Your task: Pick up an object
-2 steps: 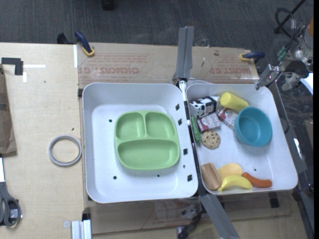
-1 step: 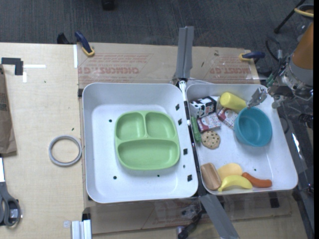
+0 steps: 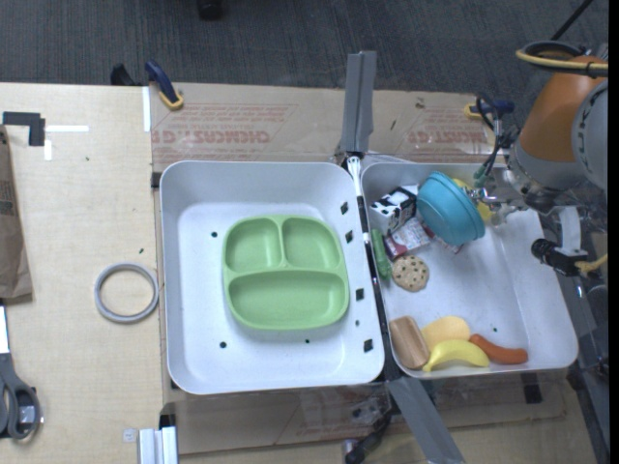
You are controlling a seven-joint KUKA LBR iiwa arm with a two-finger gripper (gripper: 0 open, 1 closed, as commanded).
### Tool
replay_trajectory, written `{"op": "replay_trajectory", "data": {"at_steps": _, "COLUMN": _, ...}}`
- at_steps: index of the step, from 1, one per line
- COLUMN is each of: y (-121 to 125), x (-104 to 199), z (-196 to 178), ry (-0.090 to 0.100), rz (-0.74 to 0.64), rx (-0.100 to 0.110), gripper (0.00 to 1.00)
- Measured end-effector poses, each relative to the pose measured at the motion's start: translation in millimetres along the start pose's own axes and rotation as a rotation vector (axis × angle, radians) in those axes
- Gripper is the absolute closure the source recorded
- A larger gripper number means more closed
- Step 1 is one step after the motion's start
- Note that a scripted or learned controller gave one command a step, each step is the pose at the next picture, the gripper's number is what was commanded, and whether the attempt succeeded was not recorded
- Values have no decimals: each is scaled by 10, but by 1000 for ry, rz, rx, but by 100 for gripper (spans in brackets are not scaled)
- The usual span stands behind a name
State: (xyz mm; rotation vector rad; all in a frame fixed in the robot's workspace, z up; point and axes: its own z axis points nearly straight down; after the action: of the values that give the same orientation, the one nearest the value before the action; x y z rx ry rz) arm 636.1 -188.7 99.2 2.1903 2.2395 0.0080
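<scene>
The arm (image 3: 566, 114) reaches in at the upper right of the frame, and its gripper (image 3: 484, 199) sits at the right edge of a tilted blue bowl (image 3: 452, 207) near the top of the right bin (image 3: 542, 307); whether it grips the bowl cannot be told. Below the bowl lie a cookie (image 3: 410, 274), a banana (image 3: 456, 356), a carrot (image 3: 501, 351) and a bread roll (image 3: 408, 341), while a green divided plate (image 3: 285, 272) lies flat in the left bin (image 3: 184, 288).
</scene>
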Motion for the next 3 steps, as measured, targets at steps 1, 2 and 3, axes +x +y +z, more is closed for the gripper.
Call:
{"op": "replay_trajectory", "data": {"at_steps": 1, "y": 157, "x": 150, "z": 34, "ry": -4, "rz": 118, "rx": 39, "gripper": 0}}
{"op": "replay_trajectory", "data": {"at_steps": 2, "y": 93, "x": 232, "z": -474, "ry": 2, "rz": -181, "rx": 9, "gripper": 0}}
{"op": "replay_trajectory", "data": {"at_steps": 3, "y": 120, "x": 49, "z": 52, "ry": 1, "rz": -213, "rx": 9, "gripper": 0}}
